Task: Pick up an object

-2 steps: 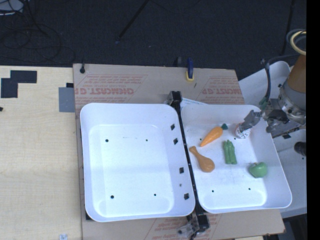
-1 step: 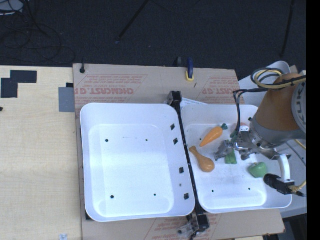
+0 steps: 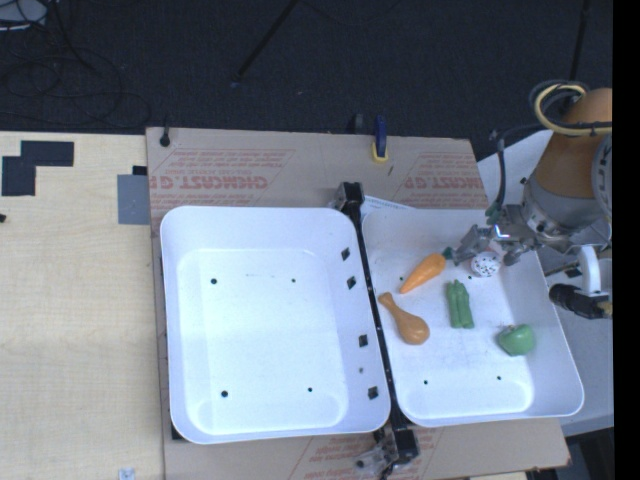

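Across the bench (image 3: 80, 298), a pale wooden top, lies a sheet of brown cardboard (image 3: 260, 173) that carries both bins. Largest on it is the left bin (image 3: 190, 238), a shallow white tray with small dark holes near its corners. Beside it, touching along a black clip strip (image 3: 362, 298), sits the right bin (image 3: 555, 388), which holds all the objects.

From the right edge the arm (image 3: 575, 163) reaches in, its orange band above the grey wrist, and leans over the right bin's far right corner. Its gripper (image 3: 487, 253) hangs low at the bin's far edge, with the fingers spread apart and nothing between them.

An orange gourd-shaped toy (image 3: 405, 320) lies near the bin's left edge, close to the clip strip, its thick end toward the near side. Just beyond it, an orange carrot (image 3: 424, 272) lies tilted, its tip pointing toward the gripper and stopping just short of it. A dark green vegetable piece (image 3: 459, 304) lies near the middle of the bin, between the gourd and the right edge. A rounder light green object (image 3: 517, 340) rests near the right edge. Smallest is a round white speckled object (image 3: 485, 264), just beneath the gripper's fingers, though whether they touch cannot be told.
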Tool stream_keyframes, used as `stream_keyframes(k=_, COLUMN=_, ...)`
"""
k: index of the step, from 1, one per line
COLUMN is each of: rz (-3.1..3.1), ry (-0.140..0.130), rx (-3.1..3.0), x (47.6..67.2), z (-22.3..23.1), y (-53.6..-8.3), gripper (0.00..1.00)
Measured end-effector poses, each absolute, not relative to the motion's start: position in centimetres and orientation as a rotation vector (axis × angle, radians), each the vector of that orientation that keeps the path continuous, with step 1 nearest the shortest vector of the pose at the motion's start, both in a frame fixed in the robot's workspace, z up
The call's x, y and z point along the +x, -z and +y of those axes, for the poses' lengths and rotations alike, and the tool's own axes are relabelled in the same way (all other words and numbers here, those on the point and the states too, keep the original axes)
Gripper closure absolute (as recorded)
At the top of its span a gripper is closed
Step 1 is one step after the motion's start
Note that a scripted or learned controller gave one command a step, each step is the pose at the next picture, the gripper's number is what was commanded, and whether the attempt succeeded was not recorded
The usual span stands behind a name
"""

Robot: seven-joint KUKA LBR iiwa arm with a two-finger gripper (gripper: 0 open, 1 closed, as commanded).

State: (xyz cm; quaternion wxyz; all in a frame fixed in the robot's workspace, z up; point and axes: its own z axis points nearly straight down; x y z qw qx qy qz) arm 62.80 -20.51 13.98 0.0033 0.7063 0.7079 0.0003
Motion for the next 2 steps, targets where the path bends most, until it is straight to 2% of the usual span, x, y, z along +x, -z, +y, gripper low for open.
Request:
stream_keyframes(k=1, rz=2.229, ry=0.005, rx=2.224, x=57.6, z=-15.2, y=-8.5, gripper=0.0)
stream_keyframes(k=2, rz=2.211, ry=-0.014, rx=2.206, x=63.5, z=-16.6, y=-24.9, gripper=0.0)
